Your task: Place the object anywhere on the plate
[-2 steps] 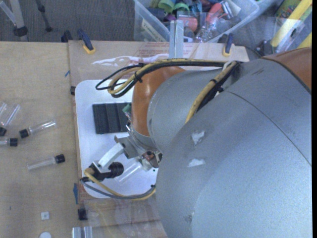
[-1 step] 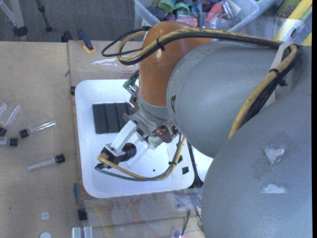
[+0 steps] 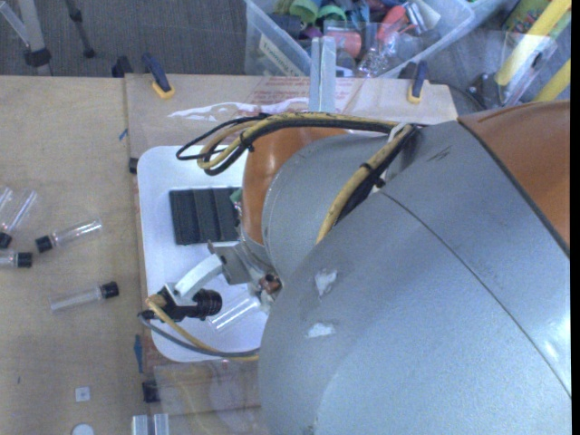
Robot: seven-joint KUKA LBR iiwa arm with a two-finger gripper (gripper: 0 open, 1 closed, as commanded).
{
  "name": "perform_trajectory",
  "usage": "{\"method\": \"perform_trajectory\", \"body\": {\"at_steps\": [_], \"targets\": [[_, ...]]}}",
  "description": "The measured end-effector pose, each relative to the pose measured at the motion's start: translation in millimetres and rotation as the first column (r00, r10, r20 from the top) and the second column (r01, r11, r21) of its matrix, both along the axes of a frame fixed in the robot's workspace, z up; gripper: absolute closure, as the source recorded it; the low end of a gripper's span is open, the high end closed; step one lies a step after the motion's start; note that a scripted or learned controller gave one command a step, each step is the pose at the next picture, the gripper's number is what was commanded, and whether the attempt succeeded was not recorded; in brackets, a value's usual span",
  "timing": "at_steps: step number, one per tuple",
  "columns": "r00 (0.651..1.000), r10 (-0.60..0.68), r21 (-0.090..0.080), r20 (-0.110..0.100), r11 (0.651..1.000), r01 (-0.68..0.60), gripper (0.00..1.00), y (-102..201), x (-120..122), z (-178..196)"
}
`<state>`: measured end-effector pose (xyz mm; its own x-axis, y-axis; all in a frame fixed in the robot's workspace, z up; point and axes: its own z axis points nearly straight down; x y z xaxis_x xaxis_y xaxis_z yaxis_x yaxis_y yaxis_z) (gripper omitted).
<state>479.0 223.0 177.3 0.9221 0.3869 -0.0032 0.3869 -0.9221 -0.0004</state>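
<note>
Pale wooden bench (image 3: 63, 152) spreads across the left, and nearest the camera a few small clear and black bits lie along its bottom edge, too small to name. Just beyond them several clear tubes (image 3: 86, 294) with black caps lie scattered on the wood, well apart from one another and all left of the bin (image 3: 159, 175). On the right the grey arm (image 3: 426, 288) bulks very large and close, covering most of the white bin, so that a rounded left strip of the bin is what can be seen. At the arm's lower end the gripper (image 3: 241, 263) hangs over the middle of that strip; the arm's body hides its tip, so I cannot tell whether its jaws are spread or pressed together, nor whether anything is in them. Beyond it the block (image 3: 203, 216), black, flat and ridged, lies on the bin floor in the upper left part, near the gripper and close beside the arm. Black and yellow cables (image 3: 227, 139) loop over the orange band (image 3: 272, 157). Farther back two blue clamps (image 3: 160, 82) grip a board's edge, a clear tub (image 3: 362, 16) holds a colourful jumble, and grey floor (image 3: 136, 16) lies behind
</note>
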Motion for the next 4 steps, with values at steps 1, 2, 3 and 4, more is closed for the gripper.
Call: {"method": "perform_trajectory", "body": {"at_steps": [1,2,3,4], "targets": [[0.999,0.050,0.001,0.004,0.999,-0.050,1.00,1,99,71],[0.997,0.072,0.000,-0.003,0.997,-0.072,1.00,1,51,41],[0.989,-0.150,0.001,0.005,0.989,0.150,1.00,0,102,17],[0.872,0.489,0.002,-0.002,0.872,-0.489,1.00,2,98,73]]}}
